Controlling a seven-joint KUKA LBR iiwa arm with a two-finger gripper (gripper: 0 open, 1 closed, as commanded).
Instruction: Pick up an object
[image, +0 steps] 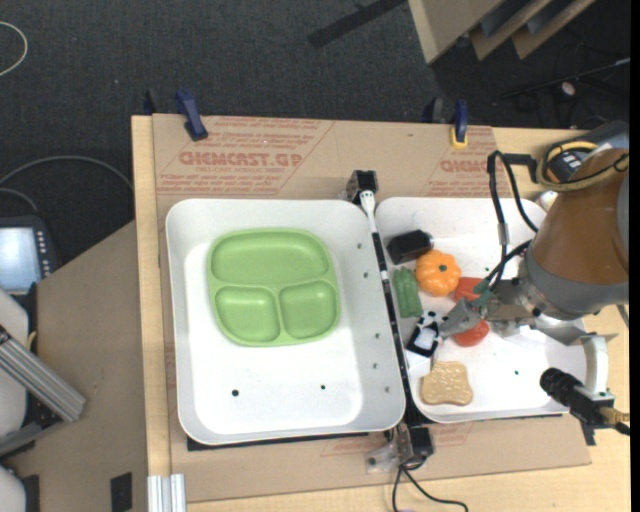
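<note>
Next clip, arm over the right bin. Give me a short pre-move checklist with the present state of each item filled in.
1. Tool over the right bin: ok.
2. A target close to the tool: ok, a red object lies right under it, with the orange pumpkin beside it.
3. Object held between the fingers: cannot tell, the wrist hides them.
4. Neighbours clear of the tool: not ok, the red object, pumpkin, green piece and black-and-white item crowd together.
5. Tan cookie-shaped piece lying apart, an easier pick: ok.
6. Green divided tray in the left bin, out of the way: ok.
</note>
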